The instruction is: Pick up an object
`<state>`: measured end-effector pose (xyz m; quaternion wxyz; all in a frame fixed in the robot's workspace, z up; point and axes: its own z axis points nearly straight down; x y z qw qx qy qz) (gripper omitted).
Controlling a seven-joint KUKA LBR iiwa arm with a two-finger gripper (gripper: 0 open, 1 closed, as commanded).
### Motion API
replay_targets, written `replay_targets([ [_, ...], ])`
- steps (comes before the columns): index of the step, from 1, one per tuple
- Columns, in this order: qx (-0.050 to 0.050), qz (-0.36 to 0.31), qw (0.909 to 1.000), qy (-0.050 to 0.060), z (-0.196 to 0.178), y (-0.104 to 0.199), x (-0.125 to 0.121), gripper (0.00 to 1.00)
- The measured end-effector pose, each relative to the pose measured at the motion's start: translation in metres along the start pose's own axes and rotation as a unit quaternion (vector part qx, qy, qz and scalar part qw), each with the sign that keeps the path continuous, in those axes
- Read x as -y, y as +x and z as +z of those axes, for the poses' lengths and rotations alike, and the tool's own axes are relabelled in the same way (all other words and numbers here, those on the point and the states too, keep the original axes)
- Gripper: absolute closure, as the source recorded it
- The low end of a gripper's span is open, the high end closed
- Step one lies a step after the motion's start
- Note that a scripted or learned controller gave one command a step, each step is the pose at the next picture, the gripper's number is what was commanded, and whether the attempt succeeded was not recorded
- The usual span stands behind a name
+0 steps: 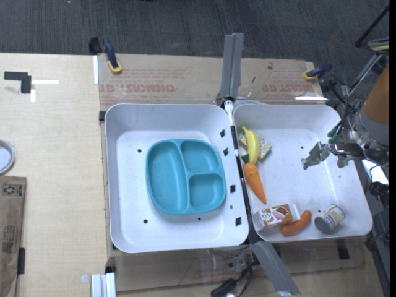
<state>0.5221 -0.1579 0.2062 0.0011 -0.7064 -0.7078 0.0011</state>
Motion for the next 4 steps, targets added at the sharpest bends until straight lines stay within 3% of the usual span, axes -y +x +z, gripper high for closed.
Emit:
replay_targets([
  [1, 0.000, -0.042, 0.9991, 0.000, 0.100, 0.022, 0.033, 0.00],
  [2, -0.004, -0.096, 0.9953, -0.001, 0.115, -0.059, 0.043, 0.00],
  [3, -0.001, -0.037, 0.9993, 0.000, 0.115, -0.028, 0.044, 0.00],
  [4, 0.000, -0.036, 0.9994, -0.001, 0.106, -0.029, 0.044, 1.00],
])
